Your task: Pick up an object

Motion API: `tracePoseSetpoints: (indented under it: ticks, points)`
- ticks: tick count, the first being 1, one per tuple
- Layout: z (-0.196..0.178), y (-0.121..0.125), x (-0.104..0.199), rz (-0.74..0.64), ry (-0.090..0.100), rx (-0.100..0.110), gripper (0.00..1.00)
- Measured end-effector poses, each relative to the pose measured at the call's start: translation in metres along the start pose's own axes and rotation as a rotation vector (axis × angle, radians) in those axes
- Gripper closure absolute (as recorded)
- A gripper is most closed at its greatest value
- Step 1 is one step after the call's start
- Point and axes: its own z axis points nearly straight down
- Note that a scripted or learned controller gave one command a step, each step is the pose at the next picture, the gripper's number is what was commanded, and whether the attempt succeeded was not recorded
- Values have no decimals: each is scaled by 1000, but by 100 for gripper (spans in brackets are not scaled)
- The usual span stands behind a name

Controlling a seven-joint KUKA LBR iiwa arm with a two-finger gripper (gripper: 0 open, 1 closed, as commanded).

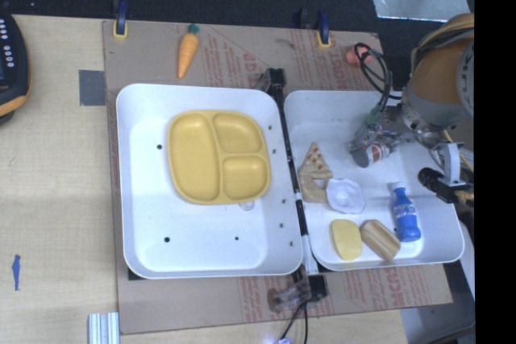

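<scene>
in the camera view the arm reached in from the right, its gripper (372,142) low in the far part of the right bin (322,105). whether the jaws were apart or together i cannot tell, and nothing showed clearly between them. the candidates lay nearer: a pizza slice (314,166), a clear cup (344,194), a blue bottle (405,213), a yellow block (346,238) and a bread roll (380,239). a yellow divided plate (218,155) sat in the left bin (145,250), a carrot (187,51) on the table beyond. by my judgement, the pick remained undone.
</scene>
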Motion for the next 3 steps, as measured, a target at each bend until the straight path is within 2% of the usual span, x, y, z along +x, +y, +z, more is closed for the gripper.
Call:
tracePoseSetpoints:
  ticks: [1,2,3]
  points:
    - [-46,34,35,-4,1,-5,100]
    - [-88,31,103,-6,3,-3,100]
    - [-85,-7,158,-6,3,6,100]
